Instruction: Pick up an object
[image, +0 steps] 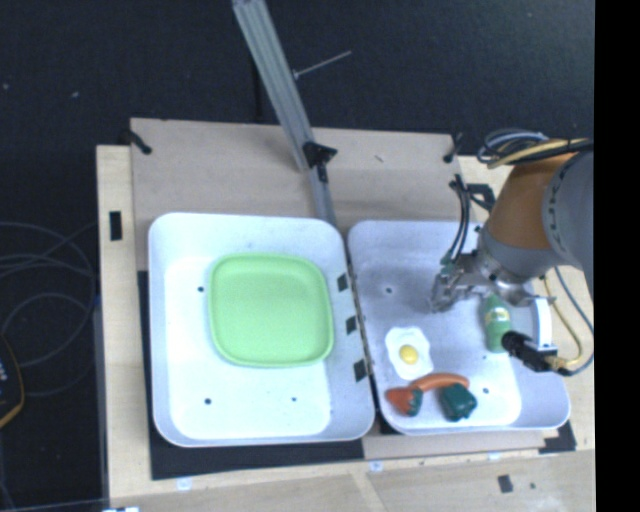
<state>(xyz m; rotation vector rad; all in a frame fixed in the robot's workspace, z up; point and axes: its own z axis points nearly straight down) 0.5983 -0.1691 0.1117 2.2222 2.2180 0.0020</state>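
The right bin (400, 250) holds a fried egg toy (408, 352), an orange sausage (438, 381), a red piece (404, 400), a dark green piece (458, 401) and a green bottle-like object (496, 326). My gripper (446, 290) hangs over the middle of the right bin, left of the green bottle and above the egg. Nothing shows between its fingers.
A green square plate (270, 309) lies in the left bin (180, 400). A grey metal pole (285, 95) slants down from the top to the bins' divider. The arm's orange band (525, 205) and cables cover the right bin's far right side.
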